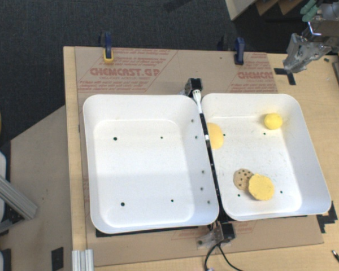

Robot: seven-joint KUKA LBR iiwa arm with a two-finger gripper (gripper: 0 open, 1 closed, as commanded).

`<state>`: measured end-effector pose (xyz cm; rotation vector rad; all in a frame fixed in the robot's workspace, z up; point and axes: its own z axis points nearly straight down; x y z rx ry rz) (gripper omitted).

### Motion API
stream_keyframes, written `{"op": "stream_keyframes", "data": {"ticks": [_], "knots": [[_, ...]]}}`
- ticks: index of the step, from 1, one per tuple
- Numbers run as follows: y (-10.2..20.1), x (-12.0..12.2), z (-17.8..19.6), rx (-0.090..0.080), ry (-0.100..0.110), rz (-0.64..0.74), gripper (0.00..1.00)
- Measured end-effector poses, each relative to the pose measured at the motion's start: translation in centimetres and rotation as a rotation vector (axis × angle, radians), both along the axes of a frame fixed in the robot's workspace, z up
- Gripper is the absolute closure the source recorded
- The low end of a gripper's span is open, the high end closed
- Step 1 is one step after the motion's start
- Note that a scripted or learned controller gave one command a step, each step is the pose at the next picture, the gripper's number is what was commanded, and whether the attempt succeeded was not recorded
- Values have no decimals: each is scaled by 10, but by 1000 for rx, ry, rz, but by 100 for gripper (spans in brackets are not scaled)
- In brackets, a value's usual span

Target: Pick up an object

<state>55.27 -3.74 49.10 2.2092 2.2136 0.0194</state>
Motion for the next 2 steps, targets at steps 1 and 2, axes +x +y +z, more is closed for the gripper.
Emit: {"op": "stream_keyframes", "data": {"ticks": [1,2], "knots": [[24,-64,-49,3,26,0,100],[25,-56,-103,1,26,-2,100]]}}
